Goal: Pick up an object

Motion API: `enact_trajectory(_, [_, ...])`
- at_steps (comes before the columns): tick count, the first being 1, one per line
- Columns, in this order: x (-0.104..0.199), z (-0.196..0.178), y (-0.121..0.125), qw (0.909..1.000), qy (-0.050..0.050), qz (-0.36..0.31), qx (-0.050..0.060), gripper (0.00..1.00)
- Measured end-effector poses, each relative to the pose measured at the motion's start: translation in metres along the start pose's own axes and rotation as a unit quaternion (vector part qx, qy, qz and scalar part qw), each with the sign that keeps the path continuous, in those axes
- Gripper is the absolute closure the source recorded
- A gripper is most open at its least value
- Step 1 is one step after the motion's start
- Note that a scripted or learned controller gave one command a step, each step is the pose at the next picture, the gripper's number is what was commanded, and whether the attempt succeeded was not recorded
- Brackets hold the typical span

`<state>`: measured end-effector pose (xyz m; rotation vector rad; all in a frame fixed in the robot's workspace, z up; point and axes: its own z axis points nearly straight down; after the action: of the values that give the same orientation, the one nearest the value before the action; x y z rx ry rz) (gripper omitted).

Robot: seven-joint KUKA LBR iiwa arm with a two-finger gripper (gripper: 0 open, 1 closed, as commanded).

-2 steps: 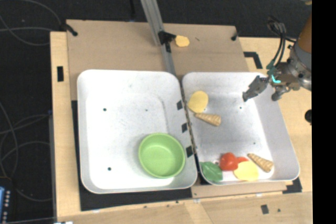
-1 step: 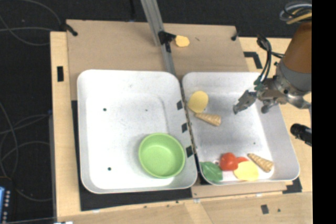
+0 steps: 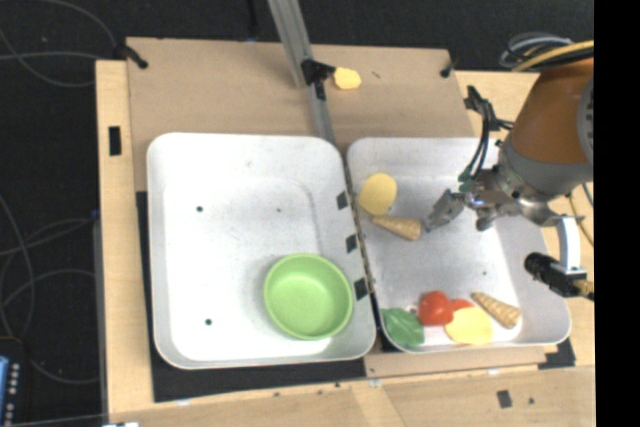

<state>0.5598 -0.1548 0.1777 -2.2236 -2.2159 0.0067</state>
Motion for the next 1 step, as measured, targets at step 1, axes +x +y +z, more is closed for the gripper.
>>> enact_trajectory(1, [0.0039,0.0464,0.006,1.0,0.0,0.001,-0.001,0.0])
